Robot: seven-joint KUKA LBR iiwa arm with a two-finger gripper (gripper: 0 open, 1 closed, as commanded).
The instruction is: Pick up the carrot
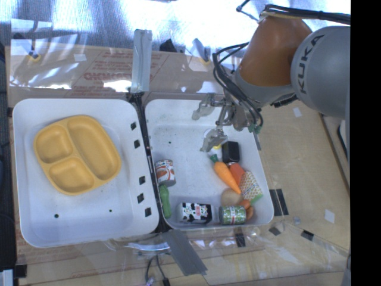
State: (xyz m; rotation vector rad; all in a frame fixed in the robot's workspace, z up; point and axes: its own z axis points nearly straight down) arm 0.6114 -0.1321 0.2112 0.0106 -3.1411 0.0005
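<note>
The pincer [213, 140] is seen low over the right bin [178, 118], in that bin's upper middle; whether it is spread or pressed together cannot be told, and nothing is seen held in it. It hangs from a grey arm [321, 64] with an orange band [271, 49], which enters from three o'clock.

The carrot [225, 174] is found just at five o'clock of the pincer — lying on the bin floor, its green top toward the pincer and its tip toward five o'clock. A small black block [231, 151] lies just at its twelve o'clock. A red-orange piece [238, 173] is pressed against it on the three o'clock side, and a patterned packet [251, 185] lies beyond that. At its six o'clock a tan round item [230, 197] and a green-labelled can [233, 215] are seen.

Along the bin's lower wall a black-and-white carton [196, 213] lies; a green vegetable [165, 200] and a small can [165, 172] are seen by the left wall.

The left bin [30, 219] — at nine o'clock — holds a yellow divided tray [76, 154]. Both bins rest on the table [303, 177].
</note>
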